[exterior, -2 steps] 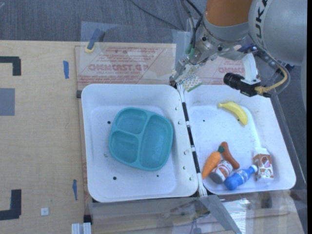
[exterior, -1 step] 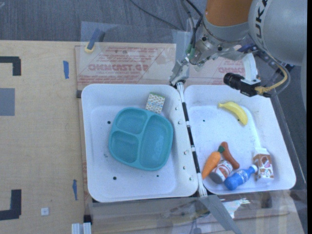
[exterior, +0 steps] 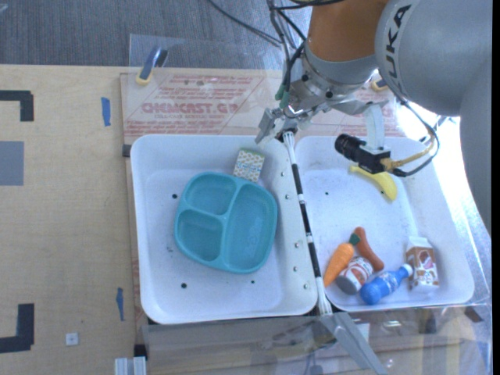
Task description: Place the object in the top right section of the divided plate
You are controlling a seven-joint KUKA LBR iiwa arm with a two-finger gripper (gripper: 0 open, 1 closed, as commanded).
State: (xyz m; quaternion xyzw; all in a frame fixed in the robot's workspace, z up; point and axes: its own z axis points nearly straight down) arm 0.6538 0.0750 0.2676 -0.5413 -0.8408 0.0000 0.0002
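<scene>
My tool hangs over far rim between bins, fingers spread, gripping nothing. Small patterned block lies in left bin, touching far edge of teal divided plate, outside its sections. I see banana in right bin.

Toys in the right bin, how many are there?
6: a banana at the back, then a carrot, sausage, can, blue bottle and small carton clustered at the front. The arm may hide more.
</scene>
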